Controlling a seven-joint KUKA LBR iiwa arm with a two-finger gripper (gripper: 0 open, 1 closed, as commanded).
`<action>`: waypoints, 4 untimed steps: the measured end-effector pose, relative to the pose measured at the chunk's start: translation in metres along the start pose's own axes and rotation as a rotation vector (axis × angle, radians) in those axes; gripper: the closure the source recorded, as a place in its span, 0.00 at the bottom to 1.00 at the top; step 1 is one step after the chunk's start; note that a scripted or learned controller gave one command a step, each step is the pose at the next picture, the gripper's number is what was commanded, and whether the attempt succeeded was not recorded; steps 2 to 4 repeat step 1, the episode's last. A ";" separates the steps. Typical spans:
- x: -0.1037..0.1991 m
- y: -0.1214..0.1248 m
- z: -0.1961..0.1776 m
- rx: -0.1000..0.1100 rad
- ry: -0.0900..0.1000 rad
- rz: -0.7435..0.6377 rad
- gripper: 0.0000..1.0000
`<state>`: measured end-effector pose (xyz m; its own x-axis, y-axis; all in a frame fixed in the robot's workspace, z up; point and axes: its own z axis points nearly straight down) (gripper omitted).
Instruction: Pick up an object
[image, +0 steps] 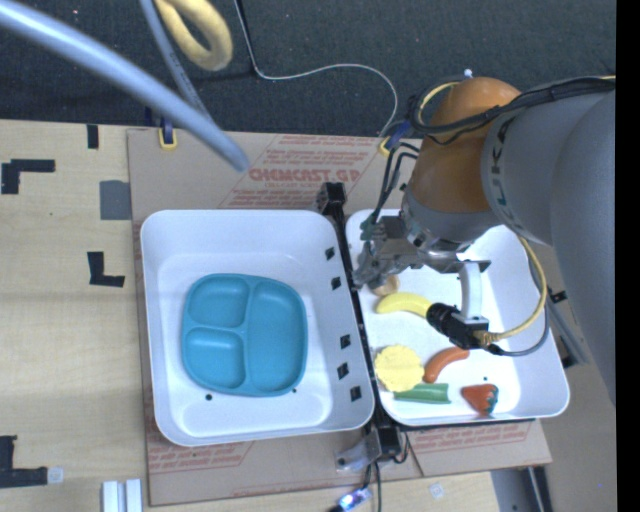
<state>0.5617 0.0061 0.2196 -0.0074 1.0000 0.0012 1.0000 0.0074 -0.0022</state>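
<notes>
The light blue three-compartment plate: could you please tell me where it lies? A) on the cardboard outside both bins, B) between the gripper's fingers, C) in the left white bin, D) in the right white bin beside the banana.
C: the light blue three-compartment plate lies flat on the floor of the left white bin, while the yellow banana is in the right white bin.

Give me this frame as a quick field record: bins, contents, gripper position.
left bin: holds a blue divided plate
right bin: banana, yellow round piece, orange sausage-shaped piece, green strip, red piece
gripper: low over the right bin's upper-left corner, just above the banana
grasp: nothing seen between its fingers
arm: reaches in from the right
</notes>
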 end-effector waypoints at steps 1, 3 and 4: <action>0.053 0.018 0.008 -0.001 -0.001 0.001 1.00; 0.053 0.018 0.008 -0.001 -0.001 0.001 1.00; 0.053 0.018 0.008 -0.001 -0.001 0.001 1.00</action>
